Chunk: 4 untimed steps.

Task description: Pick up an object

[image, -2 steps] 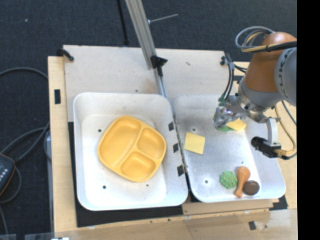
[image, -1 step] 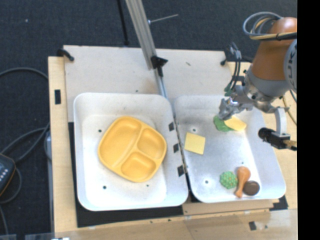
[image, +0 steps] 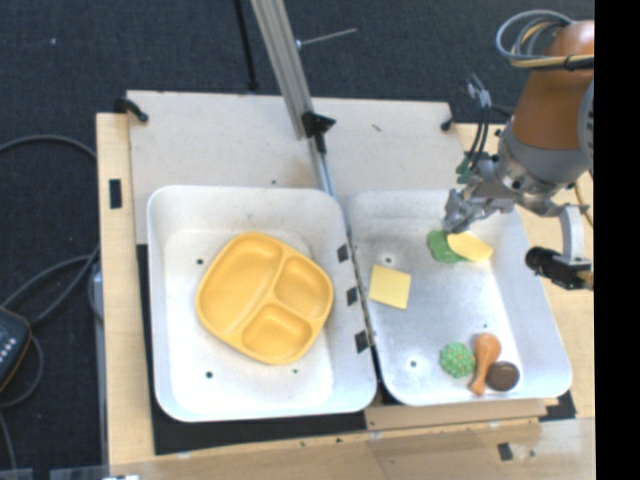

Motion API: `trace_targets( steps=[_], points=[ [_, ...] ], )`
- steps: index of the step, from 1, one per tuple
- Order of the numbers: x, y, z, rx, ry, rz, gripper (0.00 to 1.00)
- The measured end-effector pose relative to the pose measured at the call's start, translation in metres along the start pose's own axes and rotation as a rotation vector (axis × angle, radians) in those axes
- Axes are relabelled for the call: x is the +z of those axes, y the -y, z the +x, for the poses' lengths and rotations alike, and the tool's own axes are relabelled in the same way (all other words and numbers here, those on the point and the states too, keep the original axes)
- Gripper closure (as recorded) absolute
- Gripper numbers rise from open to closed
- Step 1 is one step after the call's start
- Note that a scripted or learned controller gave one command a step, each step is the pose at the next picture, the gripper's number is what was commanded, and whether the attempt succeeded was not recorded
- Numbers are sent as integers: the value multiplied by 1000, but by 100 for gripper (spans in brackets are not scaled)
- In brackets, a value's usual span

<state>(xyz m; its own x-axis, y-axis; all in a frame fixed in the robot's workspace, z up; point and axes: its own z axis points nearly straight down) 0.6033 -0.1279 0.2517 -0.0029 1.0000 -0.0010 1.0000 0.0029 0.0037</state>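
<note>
My gripper (image: 458, 218) hangs over the back of the right bin (image: 425, 363), directly above a green round piece (image: 441, 246) and a yellow wedge (image: 470, 247) that lie together. A pale yellow square slice (image: 390, 287) lies flat near the bin's middle left. At the front right sit a green knobbly ball (image: 457, 359), an orange-tan drumstick-like piece (image: 484, 357) and a dark brown round piece (image: 502, 375).
The left bin (image: 180, 378) holds a yellow divided plate (image: 264, 296). A metal pole (image: 285, 58) slants up from between the bins at the back. Cables and a black fitting (image: 555, 263) sit at the right bin's right edge.
</note>
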Motion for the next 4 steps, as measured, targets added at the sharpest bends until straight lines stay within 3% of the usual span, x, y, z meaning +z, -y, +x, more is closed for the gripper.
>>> trace_targets(
  steps=[4],
  points=[
    [-2,12,215,-5,-3,3,100]
  ],
)
